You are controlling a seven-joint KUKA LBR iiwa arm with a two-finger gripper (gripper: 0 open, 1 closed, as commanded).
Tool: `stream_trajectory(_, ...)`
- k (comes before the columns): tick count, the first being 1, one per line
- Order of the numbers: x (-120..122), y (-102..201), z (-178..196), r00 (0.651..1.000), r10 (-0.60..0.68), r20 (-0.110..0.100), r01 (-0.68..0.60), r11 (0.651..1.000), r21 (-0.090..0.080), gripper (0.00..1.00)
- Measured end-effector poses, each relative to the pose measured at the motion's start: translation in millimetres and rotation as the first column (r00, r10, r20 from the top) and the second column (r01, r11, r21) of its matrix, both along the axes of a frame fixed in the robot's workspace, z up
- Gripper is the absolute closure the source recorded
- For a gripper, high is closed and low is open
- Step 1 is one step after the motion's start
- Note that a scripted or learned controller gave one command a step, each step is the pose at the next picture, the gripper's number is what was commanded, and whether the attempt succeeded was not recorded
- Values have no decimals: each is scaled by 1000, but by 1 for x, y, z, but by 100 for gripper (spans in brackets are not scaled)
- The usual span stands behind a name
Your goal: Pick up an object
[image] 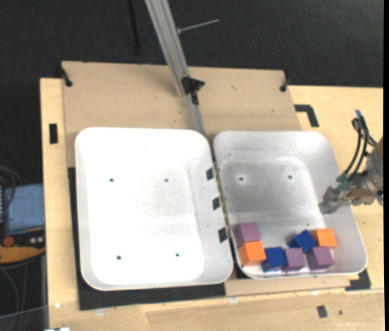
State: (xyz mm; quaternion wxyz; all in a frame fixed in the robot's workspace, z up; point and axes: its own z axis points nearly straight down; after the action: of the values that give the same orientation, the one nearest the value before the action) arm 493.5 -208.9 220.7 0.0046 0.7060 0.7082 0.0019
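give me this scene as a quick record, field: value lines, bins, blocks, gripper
left bin: white, shallow, bare floor with small dark dots
right bin: white, blocks gathered at its near edge
purple blocks: three
orange blocks: two
blue blocks: two
gripper: at the right bin's right rim, above the blocks, holding nothing visible

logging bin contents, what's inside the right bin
Seven blocks clustered along the right bin's near edge: three purple, two orange, two blue. Anything beneath them is covered.
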Motion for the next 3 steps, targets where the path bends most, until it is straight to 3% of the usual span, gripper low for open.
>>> stream_trajectory(1,1,-1,7,1000,2,-6,-1,1000,3,100)
stream_trajectory(3,36,102,12,1000,6,-6,-5,1000,5,100)
